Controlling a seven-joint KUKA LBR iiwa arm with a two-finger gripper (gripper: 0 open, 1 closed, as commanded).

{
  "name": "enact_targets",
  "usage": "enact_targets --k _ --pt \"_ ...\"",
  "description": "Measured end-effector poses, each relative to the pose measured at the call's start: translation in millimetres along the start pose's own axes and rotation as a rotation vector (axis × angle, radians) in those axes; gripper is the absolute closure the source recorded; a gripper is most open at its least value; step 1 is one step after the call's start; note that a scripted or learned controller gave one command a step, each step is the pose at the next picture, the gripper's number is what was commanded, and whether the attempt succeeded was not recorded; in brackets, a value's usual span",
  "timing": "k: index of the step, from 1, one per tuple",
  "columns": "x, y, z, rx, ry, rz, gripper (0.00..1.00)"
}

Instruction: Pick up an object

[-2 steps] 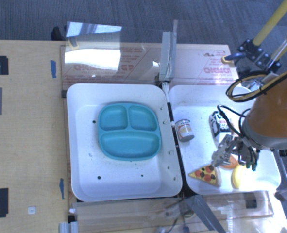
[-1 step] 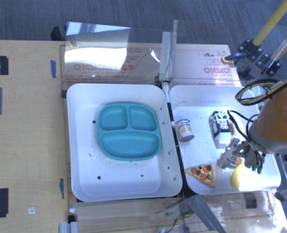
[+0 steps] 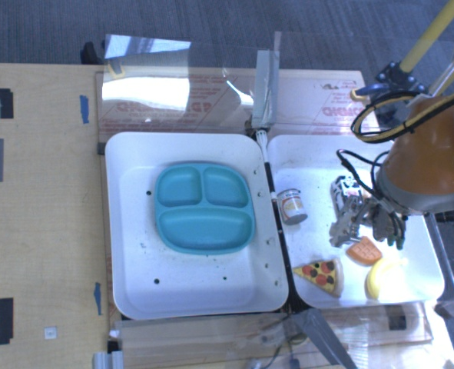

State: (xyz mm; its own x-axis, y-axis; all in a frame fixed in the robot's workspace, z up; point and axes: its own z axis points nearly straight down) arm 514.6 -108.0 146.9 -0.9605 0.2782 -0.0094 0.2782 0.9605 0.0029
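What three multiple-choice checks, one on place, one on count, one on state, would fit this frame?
1. Where is the blue divided plate?
A. left bin
B. right bin
C. on the bench

2. How many compartments does the plate have?
A. two
B. three
C. five

3. How does the small can lie?
A. inside the plate
B. on the right bin's floor, near the divider
C. between the gripper's fingers

Key: 1 A, it sits in the left bin. 2 B, two small above one long. 3 B, apart from the gripper.
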Motion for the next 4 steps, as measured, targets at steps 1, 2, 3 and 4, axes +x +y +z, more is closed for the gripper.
enact_targets --k 1,2,3,4 --pt "-1.6 -53.7 58.6 0.001 0.003 0.099 1.00" --pt "32.1 -6.8 6.7 0.000 0.003 0.080 1.00" --pt "21.6 -58.4 51.3 0.004 0.013 0.093 1.00" --pt "16.8 3.7 10.0 -0.001 0.002 0.078 1.00"
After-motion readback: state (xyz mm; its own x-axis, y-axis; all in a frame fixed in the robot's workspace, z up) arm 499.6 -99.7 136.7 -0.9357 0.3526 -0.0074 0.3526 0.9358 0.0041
